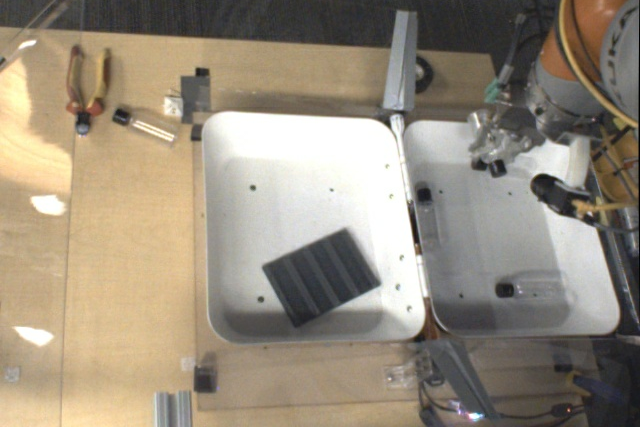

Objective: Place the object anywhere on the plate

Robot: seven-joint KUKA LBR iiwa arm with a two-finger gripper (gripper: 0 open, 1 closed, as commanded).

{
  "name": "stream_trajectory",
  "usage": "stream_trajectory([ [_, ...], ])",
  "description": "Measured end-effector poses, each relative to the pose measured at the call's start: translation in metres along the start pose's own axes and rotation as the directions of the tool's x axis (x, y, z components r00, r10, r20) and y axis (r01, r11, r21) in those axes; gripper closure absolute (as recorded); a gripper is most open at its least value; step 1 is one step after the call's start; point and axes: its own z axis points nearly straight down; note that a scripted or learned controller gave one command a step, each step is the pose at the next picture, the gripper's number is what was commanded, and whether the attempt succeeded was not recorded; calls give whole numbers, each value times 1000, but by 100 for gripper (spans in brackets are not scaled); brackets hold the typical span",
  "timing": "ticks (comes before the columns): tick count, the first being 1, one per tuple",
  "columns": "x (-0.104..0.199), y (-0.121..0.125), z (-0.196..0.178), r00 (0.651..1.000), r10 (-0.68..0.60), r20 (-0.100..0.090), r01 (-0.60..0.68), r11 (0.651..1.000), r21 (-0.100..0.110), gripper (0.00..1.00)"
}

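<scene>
Two shallow white bins sit on the table; the dark ribbed rectangular plate (321, 276) lies lower centre, well left of the pincer (492, 150), upper right, whose opening I cannot tell.

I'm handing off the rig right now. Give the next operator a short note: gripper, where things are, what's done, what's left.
Gripper: over the upper part of the right bin, nothing visibly between its fingers.
Dark ridged plate: lying tilted in the left bin, lower middle.
Clear tubes with dark caps: one near the right bin's lower edge, another along its left wall.
Done: nothing on the plate.
Left: pick up an object, carry it over, set it on the plate.
</scene>
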Motion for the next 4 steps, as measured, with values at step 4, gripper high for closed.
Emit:
stream_trajectory([
  [4, 273, -6, 67, 991, -136, -2, 136, 991, 1, 100],
])
